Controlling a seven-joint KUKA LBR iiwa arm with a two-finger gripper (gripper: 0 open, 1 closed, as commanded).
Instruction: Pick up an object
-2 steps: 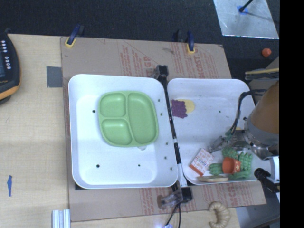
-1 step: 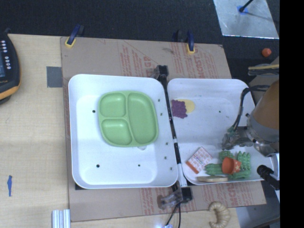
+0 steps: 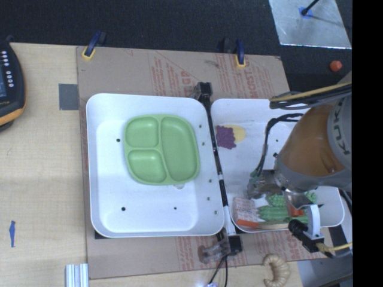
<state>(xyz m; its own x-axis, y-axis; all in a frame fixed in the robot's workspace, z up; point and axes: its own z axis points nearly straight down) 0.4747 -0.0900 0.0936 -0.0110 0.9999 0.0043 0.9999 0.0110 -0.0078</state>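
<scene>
White plastic left bin (image 3: 108,214) holds a green divided plate (image 3: 161,149) with open floor around it. Right bin (image 3: 251,109) carries a purple piece (image 3: 225,136) upper left and crowded toys (image 3: 266,213) along its lower edge. Gripper (image 3: 276,191) sits low over them; its claw state cannot be told.

The grey arm (image 3: 335,136) comes in from the right over the right bin (image 3: 251,109), its orange band (image 3: 308,145) broad above the wrist. The wrist tips steeply down toward that bin's near edge. The claw (image 3: 272,193) sits low at the bin's near part, mostly hidden under the wrist, with dark cables looping beside it.
</scene>
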